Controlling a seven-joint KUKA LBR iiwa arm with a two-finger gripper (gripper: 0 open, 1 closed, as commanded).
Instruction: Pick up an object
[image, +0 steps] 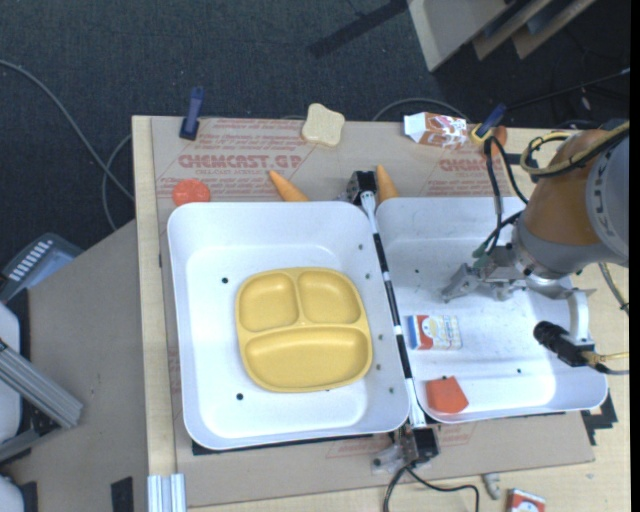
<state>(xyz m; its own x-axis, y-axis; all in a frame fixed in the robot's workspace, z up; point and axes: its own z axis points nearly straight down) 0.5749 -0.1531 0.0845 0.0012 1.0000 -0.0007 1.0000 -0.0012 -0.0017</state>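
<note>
Arm (575, 200) low over right bin (520, 385)

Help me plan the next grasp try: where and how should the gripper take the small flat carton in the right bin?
The carton lies flat near the right bin's left wall, long side across the view. Probably best from straight above, fingers spanning its short width at the middle. The gripper hangs just above and right of it.

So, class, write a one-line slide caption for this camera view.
Robot hand over the right bin near a small carton; yellow divided tray in the left bin.
</note>
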